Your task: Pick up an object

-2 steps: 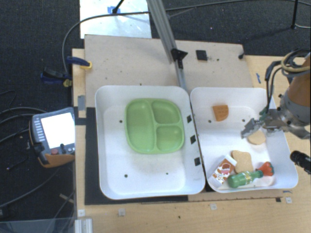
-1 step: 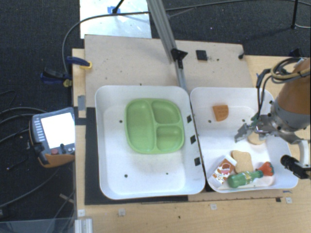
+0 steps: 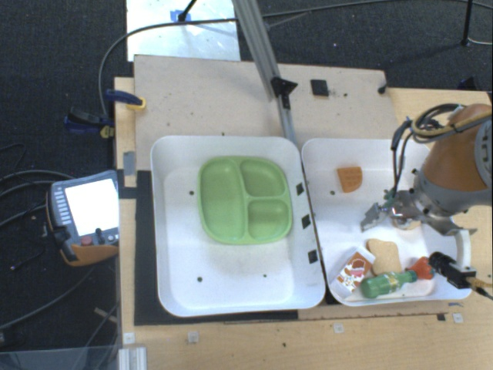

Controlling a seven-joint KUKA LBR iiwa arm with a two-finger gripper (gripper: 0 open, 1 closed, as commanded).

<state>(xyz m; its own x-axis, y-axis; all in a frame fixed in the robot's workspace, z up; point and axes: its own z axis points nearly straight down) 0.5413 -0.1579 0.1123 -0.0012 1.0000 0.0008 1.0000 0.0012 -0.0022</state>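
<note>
Green bottle [image 3: 389, 284] lies on its side along the near rim of the right bin [image 3: 327, 168], red cap end toward my arm. Touching it on the left: a small red-and-white packet [image 3: 355, 272]. Just behind: a tan bone-shaped biscuit [image 3: 384, 254]. An orange block [image 3: 350, 179] sits alone at the far side of this bin, well apart from the cluster. Left bin [image 3: 173, 206] holds a green divided plate [image 3: 246, 200].

My gripper [image 3: 389, 214] hangs over the middle of the right bin, between the orange block and the biscuit. Fingers look spread apart, one tip [image 3: 370, 219] angled left; nothing sits between them, nothing touched as far as I can see.

Judgement: still at the approach stage. Best target is probably the orange block, since it stands free with room on both sides. The near cluster is crowded; closing there risks nudging neighbours or pinching two things. Centre over one item, align across its narrow side, descend straight.
</note>
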